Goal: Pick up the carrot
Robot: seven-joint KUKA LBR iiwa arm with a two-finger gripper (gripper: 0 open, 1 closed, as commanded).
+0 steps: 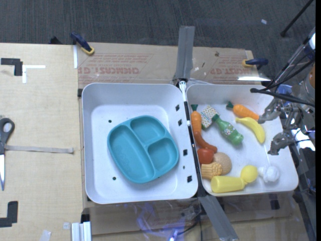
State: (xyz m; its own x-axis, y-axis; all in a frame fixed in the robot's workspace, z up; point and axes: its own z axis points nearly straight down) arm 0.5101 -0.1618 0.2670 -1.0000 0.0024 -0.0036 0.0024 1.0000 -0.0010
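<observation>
Smooth, glossy white plastic is noted for both bins (90, 149). The teal tray (143, 148) appears matt plastic. The carrot (245, 111) and banana (252, 128) look glossy plastic. Bench top (35, 185) shows pale matt wood.

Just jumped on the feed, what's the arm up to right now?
The gripper sits at the right edge of the right bin, over its rim, with nothing visible between its fingers. The carrot lies untouched near the bin's back, just above the banana and to the gripper's left. The green bottle and other toy foods lie scattered around. The left bin holds a blue divided plate.
</observation>
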